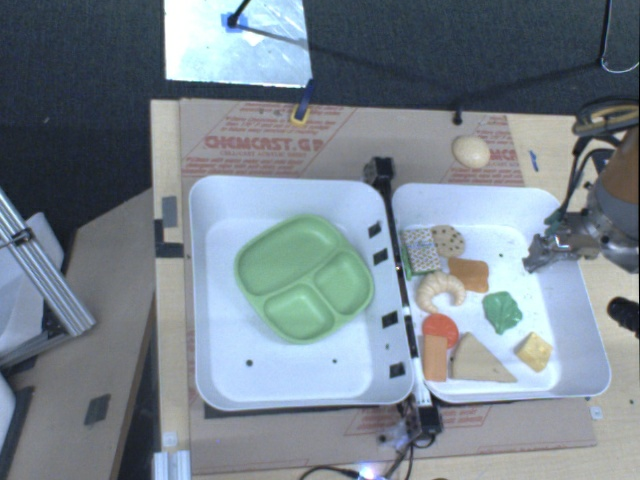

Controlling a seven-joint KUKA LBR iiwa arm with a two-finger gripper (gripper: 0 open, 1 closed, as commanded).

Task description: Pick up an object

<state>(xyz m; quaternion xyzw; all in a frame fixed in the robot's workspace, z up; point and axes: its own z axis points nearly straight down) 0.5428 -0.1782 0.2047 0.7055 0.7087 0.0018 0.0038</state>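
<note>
The right bin holds several toy foods: a checkered cracker, a cookie, an orange block, a croissant, a green broccoli piece, a yellow cheese cube, a tomato, an orange wedge and a tan sandwich triangle. My gripper hangs over the right side of this bin, up and to the right of the broccoli, with nothing visible between its fingers.
The left bin carries a green divided plate. A beige egg-shaped thing lies on the cardboard behind the right bin. A foil sheet lies at the back left. Black clips run along the divider between bins.
</note>
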